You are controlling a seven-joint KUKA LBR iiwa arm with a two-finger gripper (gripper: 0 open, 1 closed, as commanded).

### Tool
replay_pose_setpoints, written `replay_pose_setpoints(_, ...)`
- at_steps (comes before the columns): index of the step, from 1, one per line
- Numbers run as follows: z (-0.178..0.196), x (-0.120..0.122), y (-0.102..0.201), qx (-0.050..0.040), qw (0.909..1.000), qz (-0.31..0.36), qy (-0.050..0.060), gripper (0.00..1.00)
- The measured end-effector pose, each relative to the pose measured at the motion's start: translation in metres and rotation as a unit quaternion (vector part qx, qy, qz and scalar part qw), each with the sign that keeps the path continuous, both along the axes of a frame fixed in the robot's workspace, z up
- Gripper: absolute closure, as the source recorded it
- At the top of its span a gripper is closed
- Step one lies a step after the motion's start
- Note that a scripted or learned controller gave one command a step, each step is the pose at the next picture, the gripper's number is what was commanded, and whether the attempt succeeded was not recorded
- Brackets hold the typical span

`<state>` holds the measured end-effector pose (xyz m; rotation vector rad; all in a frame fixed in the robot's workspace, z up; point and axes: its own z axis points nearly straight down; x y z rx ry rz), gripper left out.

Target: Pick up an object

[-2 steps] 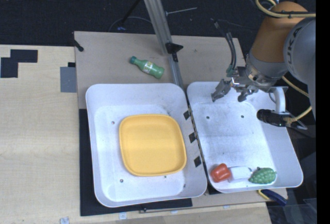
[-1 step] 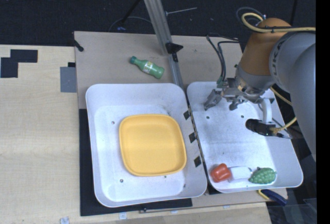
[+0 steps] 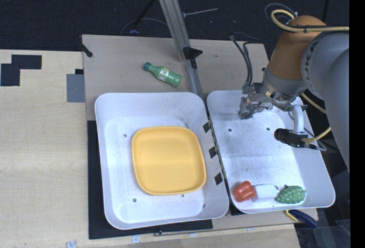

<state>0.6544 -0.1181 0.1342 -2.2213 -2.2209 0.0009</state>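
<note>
My gripper (image 3: 248, 109) hangs over the far part of the right bin (image 3: 256, 155), near its back wall, with nothing seen between its fingers. At the near edge of that bin lie a red pepper-like toy (image 3: 244, 190), a small white piece (image 3: 264, 190) and a green bumpy toy (image 3: 290, 194), all well away from the gripper. A yellow square plate (image 3: 168, 159) lies flat in the middle of the left bin (image 3: 114, 127).
A green bottle (image 3: 163, 74) lies on its side on the bench behind the left bin. A slanted metal rail (image 3: 177, 21) rises behind the bins. The arm's orange band (image 3: 293, 50) and grey body stand at the right.
</note>
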Motion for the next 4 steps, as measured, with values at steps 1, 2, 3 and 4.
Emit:
replay_pose_setpoints(1,0.062,0.003,-0.002,-0.0002,1.0,0.0,-0.002,1.0)
replay_pose_setpoints(2,0.074,0.003,-0.003,-0.0001,1.0,-0.001,-0.001,1.0)
replay_pose_setpoints(3,0.078,-0.01,0.041,0.0005,1.0,0.001,0.0,1.0)
replay_pose_setpoints(4,0.084,-0.014,0.098,0.0006,1.0,0.002,0.0,1.0)
